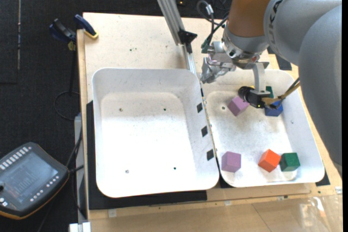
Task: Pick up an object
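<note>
Dark flooring surrounded a pale speckled bench, and at the far left a grey teach pendant lay off the bench, probably parked within an operator's reach. Near the bench's back left corner sat a blue and yellow clamp, seemingly pinning the board to its frame. Moving right, the left bin sat flush against the right bin, the two touching along their shared edge, likely so objects could be carried from one to the other. A slanted aluminium strut came down from the top of the view to meet the back of that shared edge.

All the candidate objects lay in the right bin: a purple block near the back, a second purple block at the front beside the shared edge, then an orange block and a green block almost touching each other, and a blue block by the black fitting at the back. The gripper hung over the bin's back left corner, just beside the strut, with nothing visibly between its fingers; whether they were spread or pressed together could not be told. Judging by its position, the nearest pick was the rear purple block, and no grasp had been made yet
</note>
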Controlling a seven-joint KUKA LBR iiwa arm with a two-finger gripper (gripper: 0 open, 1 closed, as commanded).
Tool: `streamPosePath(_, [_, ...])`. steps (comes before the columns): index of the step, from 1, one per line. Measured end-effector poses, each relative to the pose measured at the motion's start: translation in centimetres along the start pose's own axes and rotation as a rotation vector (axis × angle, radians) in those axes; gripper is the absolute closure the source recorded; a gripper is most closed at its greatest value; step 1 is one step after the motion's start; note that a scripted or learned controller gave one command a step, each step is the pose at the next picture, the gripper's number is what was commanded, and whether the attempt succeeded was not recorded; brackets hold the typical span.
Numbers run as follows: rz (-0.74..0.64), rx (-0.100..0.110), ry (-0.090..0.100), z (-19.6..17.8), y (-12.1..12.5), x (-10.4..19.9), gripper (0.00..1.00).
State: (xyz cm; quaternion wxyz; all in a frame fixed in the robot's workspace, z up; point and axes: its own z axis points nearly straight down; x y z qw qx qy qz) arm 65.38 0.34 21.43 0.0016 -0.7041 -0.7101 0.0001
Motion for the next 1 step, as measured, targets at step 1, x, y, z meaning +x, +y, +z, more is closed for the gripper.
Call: streamPosePath(1, [0.001, -0.001, 0.0, 0.16, -0.22, 4.82, 1.0])
